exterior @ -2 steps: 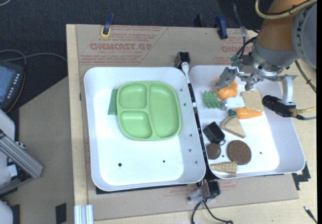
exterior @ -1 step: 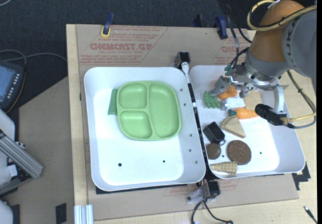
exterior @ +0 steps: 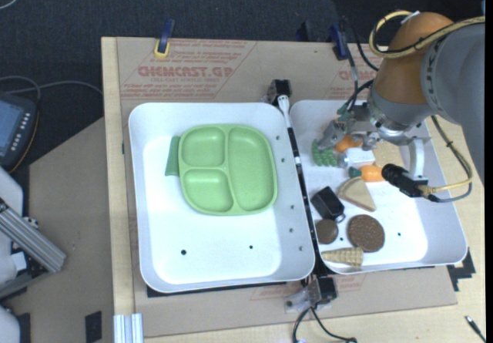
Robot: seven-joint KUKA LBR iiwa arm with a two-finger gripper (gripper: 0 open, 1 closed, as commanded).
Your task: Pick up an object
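My gripper is low over the far left part of the right bin, at the end of the grey arm with its orange band. Right by it lie a green toy vegetable and a small orange and white piece. Closer to the camera in the same bin are an orange piece, a black block, a tan wedge, a large brown cookie, a smaller brown disc and a waffle cone.
The left bin holds a green divided plate lying on a darker green piece. A black cable and connector hang from the arm over the right bin. Clamps stand at the board's far edge.
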